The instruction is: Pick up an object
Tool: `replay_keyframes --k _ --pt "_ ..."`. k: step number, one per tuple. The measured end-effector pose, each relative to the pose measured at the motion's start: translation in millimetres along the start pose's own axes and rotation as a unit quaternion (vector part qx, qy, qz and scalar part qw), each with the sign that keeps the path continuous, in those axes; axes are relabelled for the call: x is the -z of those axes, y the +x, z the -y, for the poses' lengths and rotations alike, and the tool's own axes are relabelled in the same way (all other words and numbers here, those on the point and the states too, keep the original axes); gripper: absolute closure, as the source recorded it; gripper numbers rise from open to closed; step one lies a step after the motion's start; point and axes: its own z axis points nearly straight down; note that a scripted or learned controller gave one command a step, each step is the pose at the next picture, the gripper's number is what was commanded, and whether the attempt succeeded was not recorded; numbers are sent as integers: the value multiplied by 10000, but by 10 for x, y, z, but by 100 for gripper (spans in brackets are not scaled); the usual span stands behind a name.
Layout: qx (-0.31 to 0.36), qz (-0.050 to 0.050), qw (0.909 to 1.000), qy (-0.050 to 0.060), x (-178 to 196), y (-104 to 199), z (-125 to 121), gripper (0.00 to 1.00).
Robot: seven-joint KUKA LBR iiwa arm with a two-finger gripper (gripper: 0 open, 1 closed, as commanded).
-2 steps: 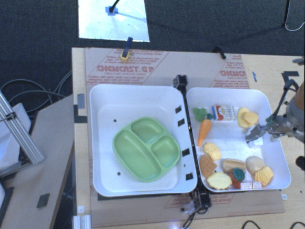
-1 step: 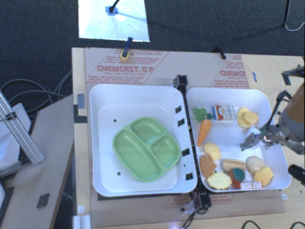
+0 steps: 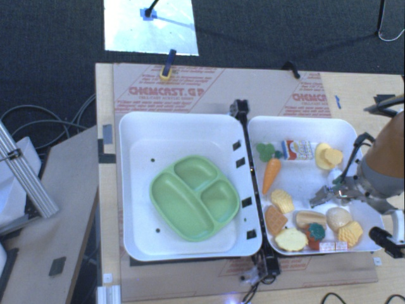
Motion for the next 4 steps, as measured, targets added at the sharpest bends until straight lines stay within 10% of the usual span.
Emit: replay_keyframes --k 1,4 --pt "1 12 10000 -25 131 -8 -12 100" --pt "18 16 10000 -31 1358 -12 -132 100"
